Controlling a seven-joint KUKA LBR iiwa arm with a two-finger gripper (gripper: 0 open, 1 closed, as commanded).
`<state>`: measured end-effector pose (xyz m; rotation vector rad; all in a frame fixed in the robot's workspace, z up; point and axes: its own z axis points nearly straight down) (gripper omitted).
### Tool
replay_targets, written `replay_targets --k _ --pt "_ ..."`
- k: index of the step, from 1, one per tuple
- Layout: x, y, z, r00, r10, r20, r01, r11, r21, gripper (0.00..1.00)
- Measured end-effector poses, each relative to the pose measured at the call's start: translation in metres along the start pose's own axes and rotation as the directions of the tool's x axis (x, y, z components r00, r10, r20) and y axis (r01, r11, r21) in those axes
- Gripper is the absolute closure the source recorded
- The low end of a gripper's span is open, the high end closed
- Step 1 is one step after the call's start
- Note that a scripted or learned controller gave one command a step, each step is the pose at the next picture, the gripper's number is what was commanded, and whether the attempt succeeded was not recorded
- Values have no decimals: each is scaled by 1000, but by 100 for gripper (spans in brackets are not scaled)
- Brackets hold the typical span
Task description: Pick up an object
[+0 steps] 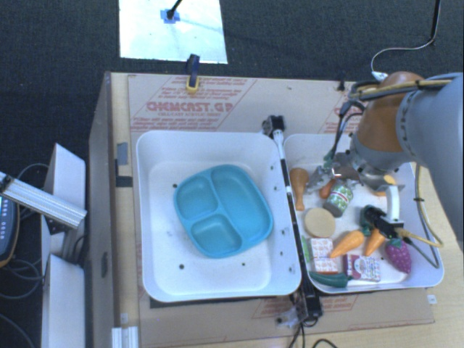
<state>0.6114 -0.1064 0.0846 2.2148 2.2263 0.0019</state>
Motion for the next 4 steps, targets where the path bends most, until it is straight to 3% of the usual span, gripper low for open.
replay_targets --k 1,2,3,4 --pt "2 -17 0 1000 4 0 -4 1000 1 0" --pt "-8 -50 0 1000 4 1 -4 1000 0 0" --pt "-22 9 0 1000 2 1 -2 1000 -1 0" --pt "-7 -24 0 1000 3 0 -3 1000 1 0"
